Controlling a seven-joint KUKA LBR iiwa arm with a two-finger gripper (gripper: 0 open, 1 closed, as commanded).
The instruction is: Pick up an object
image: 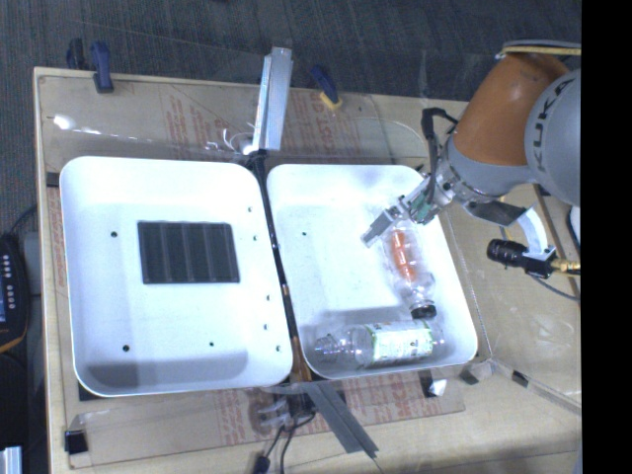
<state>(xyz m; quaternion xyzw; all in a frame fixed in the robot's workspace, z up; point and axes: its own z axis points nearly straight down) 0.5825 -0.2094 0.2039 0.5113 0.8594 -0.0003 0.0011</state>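
Observation:
In the right bin point(326, 265) lie two clear plastic bottles. One with an orange label point(405, 260) lies along the bin's right side, its black cap point(424, 311) pointing toward the front. The other, with a white and green label point(380, 344), lies across the front wall. My gripper point(387, 225) hangs low at the far end of the orange-labelled bottle, touching or just above it. Nothing is seen lifted.
The left bin point(99, 215) holds a flat dark ribbed panel point(188, 252). A grey metal bar point(273, 97) stands behind the seam between the bins. The arm's orange band point(504, 107) looms over the right bin's far right corner. A black cable fitting point(513, 255) sits right of that bin.

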